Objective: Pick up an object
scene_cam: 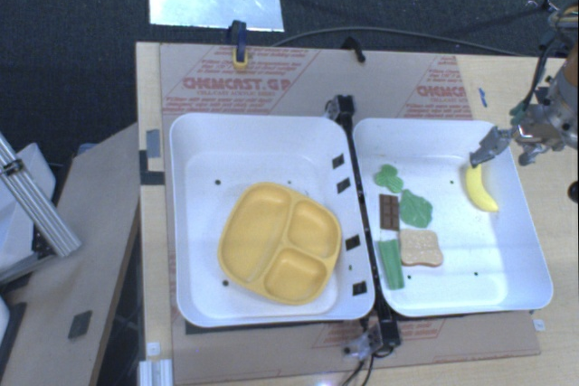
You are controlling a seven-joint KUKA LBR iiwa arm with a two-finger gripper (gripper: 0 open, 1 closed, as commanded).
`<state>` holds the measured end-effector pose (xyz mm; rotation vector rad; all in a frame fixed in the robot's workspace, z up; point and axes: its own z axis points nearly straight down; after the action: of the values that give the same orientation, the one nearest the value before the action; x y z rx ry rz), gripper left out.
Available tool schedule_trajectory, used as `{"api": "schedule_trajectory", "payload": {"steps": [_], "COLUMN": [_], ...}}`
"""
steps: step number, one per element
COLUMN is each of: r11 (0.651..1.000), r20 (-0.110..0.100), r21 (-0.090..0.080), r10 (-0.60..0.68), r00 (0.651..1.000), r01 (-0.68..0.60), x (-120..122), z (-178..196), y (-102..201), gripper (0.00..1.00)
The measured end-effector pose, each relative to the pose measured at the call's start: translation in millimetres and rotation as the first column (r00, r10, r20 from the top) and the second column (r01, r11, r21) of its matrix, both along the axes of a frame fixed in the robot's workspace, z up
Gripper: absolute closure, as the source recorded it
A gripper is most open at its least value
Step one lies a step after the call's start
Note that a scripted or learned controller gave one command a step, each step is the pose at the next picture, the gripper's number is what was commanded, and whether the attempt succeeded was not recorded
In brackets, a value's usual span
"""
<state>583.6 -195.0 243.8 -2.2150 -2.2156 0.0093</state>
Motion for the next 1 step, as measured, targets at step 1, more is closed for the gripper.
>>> {"api": "schedule_trajectory", "payload": {"steps": [1], "r11": [1.000], "r20": [0.012], "r21": [-0.003], "r10": [0.003], "r00": [1.000], "r01": [-0.003], "x": [2.3], "z": [7.5], "y": [0.8], "gripper": [0.00]}}
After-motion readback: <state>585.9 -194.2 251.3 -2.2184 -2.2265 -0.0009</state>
